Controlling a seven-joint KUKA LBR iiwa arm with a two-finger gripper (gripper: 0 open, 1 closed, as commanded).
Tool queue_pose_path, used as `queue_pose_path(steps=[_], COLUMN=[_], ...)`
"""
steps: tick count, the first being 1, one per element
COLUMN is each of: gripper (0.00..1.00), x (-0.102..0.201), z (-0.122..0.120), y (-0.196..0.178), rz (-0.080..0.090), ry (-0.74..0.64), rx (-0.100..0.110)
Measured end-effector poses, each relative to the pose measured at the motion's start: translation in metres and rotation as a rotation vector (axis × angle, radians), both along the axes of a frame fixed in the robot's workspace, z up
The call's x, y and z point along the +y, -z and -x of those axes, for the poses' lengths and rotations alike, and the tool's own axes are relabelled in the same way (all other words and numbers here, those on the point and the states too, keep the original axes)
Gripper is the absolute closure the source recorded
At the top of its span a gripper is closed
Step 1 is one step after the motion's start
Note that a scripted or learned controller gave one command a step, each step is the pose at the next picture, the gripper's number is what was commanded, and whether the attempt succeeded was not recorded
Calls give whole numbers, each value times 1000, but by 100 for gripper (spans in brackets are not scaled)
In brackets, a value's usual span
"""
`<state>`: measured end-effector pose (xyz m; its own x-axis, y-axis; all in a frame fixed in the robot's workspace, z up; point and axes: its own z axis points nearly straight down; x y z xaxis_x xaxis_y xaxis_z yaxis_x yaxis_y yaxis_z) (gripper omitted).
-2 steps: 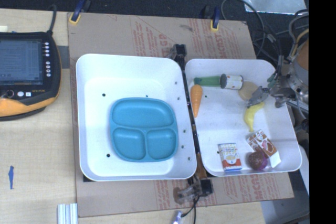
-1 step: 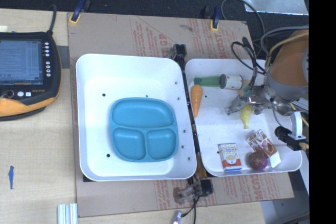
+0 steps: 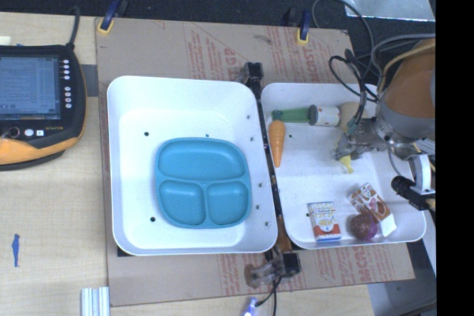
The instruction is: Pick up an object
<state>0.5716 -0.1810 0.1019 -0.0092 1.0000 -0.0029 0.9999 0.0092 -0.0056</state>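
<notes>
While the blue tray (image 3: 201,181) lies alone in the left bin (image 3: 126,159), every candidate sits in the right bin (image 3: 296,233): carrot (image 3: 276,142) at nine o'clock, green bottle (image 3: 294,115) at eleven, small carton (image 3: 324,222) and dark fruit (image 3: 364,226) near six. Whether the gripper (image 3: 354,146), at two o'clock, is wide or narrow I cannot tell. Closing there probably catches nothing, since those objects lie apart from it.

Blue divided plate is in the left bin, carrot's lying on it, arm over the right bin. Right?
Not quite. The camera view shows the carrot in the right bin, along its left wall, not on the blue divided plate. The plate is in the left bin, and the arm is over the right bin.
</notes>
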Motion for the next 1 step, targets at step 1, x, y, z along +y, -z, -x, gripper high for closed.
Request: queue_pose_path(steps=[1], gripper=[100], x=[70], z=[3], y=[10], rz=[-3], ry=[1], rx=[-1])
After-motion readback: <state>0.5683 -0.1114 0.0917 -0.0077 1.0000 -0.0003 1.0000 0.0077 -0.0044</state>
